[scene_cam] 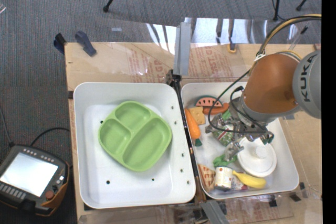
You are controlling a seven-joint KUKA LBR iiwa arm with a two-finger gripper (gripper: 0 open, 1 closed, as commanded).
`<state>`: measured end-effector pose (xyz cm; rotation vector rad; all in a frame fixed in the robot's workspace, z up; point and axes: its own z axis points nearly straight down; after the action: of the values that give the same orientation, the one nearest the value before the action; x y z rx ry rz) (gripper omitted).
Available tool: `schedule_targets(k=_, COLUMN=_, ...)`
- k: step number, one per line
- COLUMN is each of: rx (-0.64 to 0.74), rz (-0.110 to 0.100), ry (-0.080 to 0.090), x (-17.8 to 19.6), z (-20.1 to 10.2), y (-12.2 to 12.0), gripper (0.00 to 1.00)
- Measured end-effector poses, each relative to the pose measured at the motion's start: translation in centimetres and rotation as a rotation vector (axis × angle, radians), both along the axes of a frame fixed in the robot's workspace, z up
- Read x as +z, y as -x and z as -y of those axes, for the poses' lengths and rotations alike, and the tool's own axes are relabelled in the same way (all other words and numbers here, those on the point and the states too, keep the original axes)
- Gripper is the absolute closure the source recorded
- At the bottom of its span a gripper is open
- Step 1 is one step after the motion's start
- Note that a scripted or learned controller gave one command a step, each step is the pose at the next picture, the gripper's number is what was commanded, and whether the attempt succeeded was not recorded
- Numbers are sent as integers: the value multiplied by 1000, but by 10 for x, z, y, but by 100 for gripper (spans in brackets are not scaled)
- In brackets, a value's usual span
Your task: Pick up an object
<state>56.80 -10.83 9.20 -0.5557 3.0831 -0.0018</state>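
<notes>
The arm's orange band fills the right of the frame above the right bin (290, 176), and the gripper (239, 136) hangs below it among cables, low over the bin's middle. Whether it is open or closed cannot be told. Toy food crowds that bin: a watermelon slice (208, 102) and a cracker (197, 115) at the upper left, a carrot (192, 124) along the left wall, a white cup (258, 159) just right of the gripper, a banana (251, 181) and a small can (224, 177) at the bottom edge. In the left bin (89, 186) lies a green divided plate (135, 135). A handheld controller (32, 178) sits at lower left.
</notes>
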Motion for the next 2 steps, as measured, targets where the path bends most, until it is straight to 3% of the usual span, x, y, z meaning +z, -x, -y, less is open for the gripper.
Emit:
schedule_targets(k=1, rx=2, rz=9, ry=-1, x=12, z=-1, y=-4, gripper=100)
schedule_targets(k=2, rx=3, rz=8, ry=-1, x=12, z=-2, y=-3, gripper=0)
